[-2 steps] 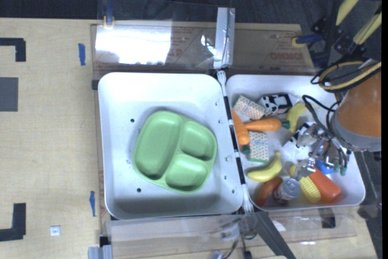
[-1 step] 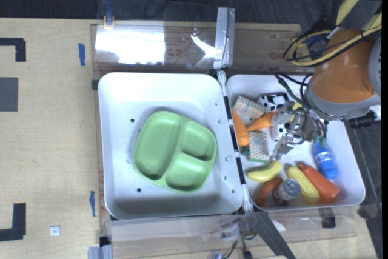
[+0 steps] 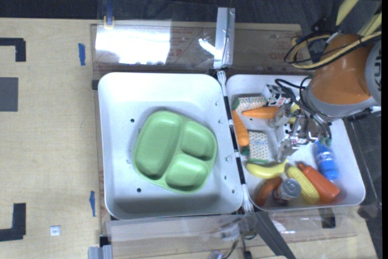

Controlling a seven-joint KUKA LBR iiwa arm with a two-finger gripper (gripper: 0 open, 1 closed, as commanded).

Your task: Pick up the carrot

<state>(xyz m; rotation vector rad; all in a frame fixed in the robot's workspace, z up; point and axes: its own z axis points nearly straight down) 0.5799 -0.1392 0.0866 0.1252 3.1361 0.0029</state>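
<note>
Nearest, along the lower edge of the right bin, a row of toy foods is seen: a brown-red item at lower left, a small can with a grey lid just beside it, a yellow corn cob and an orange-red piece lying against the corn. A yellow banana is laid crosswise just above this row, with a green-edged item under its left end. A blue bottle is placed toward the bin's right side.

Across the divider, in the left bin, a green sectioned plate with three compartments is set near the centre, tilted slightly in the frame.

Farther up the right bin, a patterned packet is seen near the middle. Two orange carrot-like shapes are present: one long piece lies upright along the bin's left wall, and the carrot lies crosswise in the upper left of the bin, touching a second patterned packet behind it.

Just right of these, the gripper is lowered over the centre of the right bin, close to the carrot's right end; whether its fingers are spread or pressed together cannot be told amid cables and metal parts. Nothing is seen held between them.

Farthest, at the upper right of the frame, the arm's orange band is seen, and a clear panel stands behind the left bin.
</note>
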